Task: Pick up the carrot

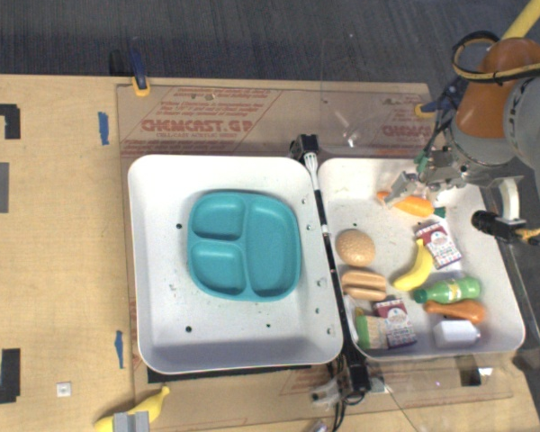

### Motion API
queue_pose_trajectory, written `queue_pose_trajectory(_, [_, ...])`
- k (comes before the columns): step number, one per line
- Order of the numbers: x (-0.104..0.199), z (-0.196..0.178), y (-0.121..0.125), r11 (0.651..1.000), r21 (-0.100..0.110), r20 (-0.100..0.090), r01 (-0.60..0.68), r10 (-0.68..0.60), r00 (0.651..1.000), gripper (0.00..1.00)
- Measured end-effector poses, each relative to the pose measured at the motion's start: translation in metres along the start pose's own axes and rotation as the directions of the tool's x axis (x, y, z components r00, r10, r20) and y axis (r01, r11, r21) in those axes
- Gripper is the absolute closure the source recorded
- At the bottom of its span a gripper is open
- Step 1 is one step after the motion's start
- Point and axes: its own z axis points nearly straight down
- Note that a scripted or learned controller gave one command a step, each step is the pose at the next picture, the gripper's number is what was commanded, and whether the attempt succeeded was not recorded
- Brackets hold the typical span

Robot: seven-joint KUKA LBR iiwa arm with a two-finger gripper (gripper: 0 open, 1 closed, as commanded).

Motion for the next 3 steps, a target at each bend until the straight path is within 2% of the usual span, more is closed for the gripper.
queue_pose_trajectory(1, [-0.001, -0.028, 0.010, 0.999, -0.033, 0.013, 0.006, -0.005, 1.000, 1.00])
queue_pose_trajectory(2, [-0.001, -0.027, 0.009, 1.000, -0.031, 0.012, 0.006, -0.005, 1.000, 0.00])
queue_pose_trajectory(3, [0.022, 0.012, -0.057, 0.992, -0.023, 0.005, -0.125, 0.125, 0.992, 0.00])
